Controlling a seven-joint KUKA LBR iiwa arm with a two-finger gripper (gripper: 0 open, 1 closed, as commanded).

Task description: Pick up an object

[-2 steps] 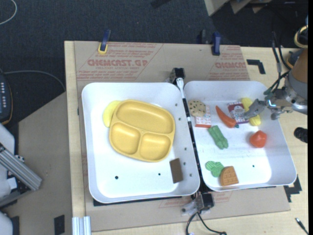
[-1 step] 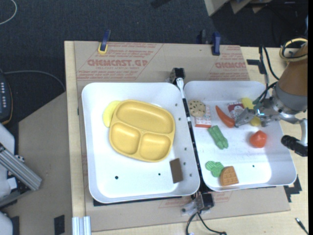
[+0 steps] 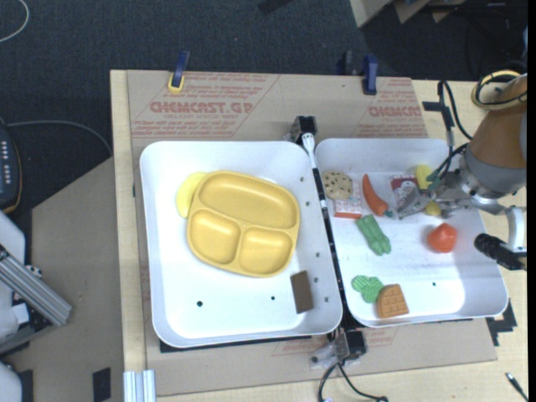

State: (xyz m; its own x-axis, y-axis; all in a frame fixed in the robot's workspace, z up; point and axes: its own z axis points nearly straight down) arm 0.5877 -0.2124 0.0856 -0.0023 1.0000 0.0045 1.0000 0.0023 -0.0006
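Note:
My gripper point(image 3: 408, 206) hangs low over the upper middle of the right bin point(image 3: 494, 287), reaching in from the right. Close around it lie a small red piece point(image 3: 404, 184), a yellow piece point(image 3: 423, 175) and an orange-red pepper point(image 3: 374, 195). Whether any of them is touched is unclear. A red tomato point(image 3: 442, 238) sits just below and right of the gripper. Further left are a speckled cracker point(image 3: 337, 183) and a green pickle point(image 3: 373, 234). Near the front edge lie a green leafy piece point(image 3: 366, 286) and a waffle-like toast point(image 3: 391, 301).
The left bin point(image 3: 167, 266) holds a yellow divided plate point(image 3: 242, 223) and a small brown block point(image 3: 301, 291) near its front right corner. A black divider runs between the bins. Cables trail by the arm at the right.

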